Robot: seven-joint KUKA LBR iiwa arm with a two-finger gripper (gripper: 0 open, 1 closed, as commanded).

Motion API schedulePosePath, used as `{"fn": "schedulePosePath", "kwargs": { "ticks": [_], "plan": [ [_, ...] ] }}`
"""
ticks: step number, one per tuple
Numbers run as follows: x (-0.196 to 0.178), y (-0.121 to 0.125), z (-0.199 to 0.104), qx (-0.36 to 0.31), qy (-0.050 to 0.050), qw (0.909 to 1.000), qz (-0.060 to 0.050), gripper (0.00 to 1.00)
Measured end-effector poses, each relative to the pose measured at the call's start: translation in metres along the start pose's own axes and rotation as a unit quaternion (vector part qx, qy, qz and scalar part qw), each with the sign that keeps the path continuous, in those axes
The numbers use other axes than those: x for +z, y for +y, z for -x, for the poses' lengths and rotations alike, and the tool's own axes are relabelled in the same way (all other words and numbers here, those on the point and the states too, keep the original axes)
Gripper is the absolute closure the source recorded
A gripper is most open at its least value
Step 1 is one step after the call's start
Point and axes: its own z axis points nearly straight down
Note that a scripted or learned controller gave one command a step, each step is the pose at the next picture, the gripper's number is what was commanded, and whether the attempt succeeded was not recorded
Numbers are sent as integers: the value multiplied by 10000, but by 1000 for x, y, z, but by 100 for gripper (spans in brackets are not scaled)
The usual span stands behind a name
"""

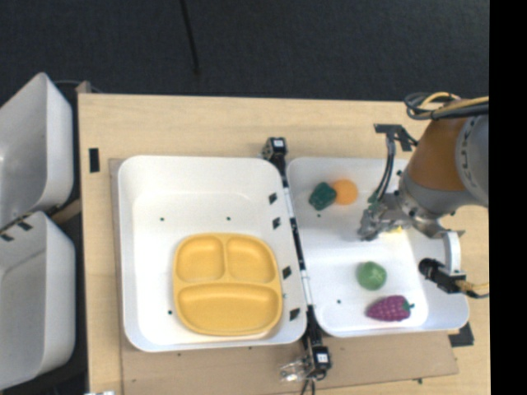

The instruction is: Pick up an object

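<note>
A: Start with the biggest thing. What carries it all?

B: A pale wooden tabletop (99,245), with two shallow white bins side by side on it. The left bin (148,188) holds a yellow divided plate (226,285), three compartments, lying flat toward the near side.

A: And the right bin?

B: The right bin (329,303) holds the small things. The grey arm (449,167) with its orange band reaches in from the right, over the bin's far right part.

A: What about the gripper?

B: The gripper (372,225) hangs low near the middle of the right bin. Whether the jaws are apart or together I cannot tell; they are too small and dark here, and nothing shows between them.

A: Now the objects.

B: A purple bunch of grapes (389,309) lies near the front edge. A green round fruit (371,276) sits just behind it, below the gripper and apart from it. At the far side, a dark green piece (322,196) touches a small orange ball (346,192), left of the gripper
</note>
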Motion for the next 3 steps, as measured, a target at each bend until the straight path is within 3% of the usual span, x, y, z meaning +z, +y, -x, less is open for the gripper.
{"fn": "schedulePosePath", "kwargs": {
  "ticks": [2, 3],
  "plan": [
    [-121, 10, 3, -50, -7, 10000, 21, 100],
    [-115, 11, 4, -46, -11, 10000, -7, 100]
  ]
}}
